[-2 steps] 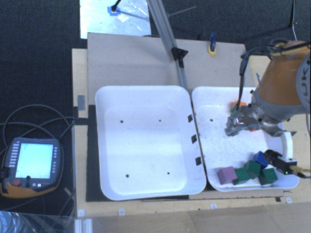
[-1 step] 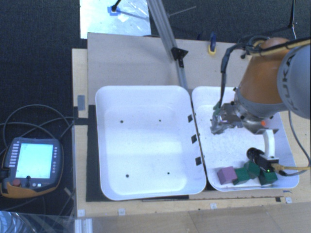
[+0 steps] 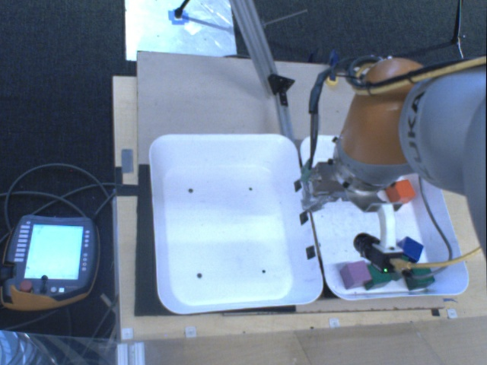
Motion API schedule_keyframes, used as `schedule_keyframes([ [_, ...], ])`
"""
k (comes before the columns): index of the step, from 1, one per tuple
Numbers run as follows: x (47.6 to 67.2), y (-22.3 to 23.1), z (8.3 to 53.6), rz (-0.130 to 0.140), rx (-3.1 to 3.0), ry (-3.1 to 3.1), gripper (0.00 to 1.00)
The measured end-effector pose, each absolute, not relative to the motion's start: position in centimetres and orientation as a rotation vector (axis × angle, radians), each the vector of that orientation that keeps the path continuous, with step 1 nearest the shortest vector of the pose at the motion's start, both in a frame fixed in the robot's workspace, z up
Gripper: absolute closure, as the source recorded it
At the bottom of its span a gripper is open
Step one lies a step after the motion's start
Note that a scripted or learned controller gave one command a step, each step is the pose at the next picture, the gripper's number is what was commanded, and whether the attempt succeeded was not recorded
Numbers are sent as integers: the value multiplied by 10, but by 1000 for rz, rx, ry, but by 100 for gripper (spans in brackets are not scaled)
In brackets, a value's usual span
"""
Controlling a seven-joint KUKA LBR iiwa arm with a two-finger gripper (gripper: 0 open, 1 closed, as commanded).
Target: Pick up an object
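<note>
Dark floor surrounds the bench (image 3: 205, 90) and its two white bins. I see my gripper (image 3: 326, 188) over the right bin (image 3: 455, 276), close to its left wall; how far open, I cannot tell. An orange block (image 3: 400, 192) lies just beside it, with a blue block (image 3: 412, 247) and a purple block (image 3: 354, 274) near the front rim.
</note>
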State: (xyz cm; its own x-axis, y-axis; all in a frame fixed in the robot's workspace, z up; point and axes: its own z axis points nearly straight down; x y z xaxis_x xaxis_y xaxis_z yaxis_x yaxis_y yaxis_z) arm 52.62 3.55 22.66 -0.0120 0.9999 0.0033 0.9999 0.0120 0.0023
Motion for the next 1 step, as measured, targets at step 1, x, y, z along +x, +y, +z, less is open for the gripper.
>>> schedule_keyframes([
  [1,527,96,231,-6,-2207,-2235,100],
])
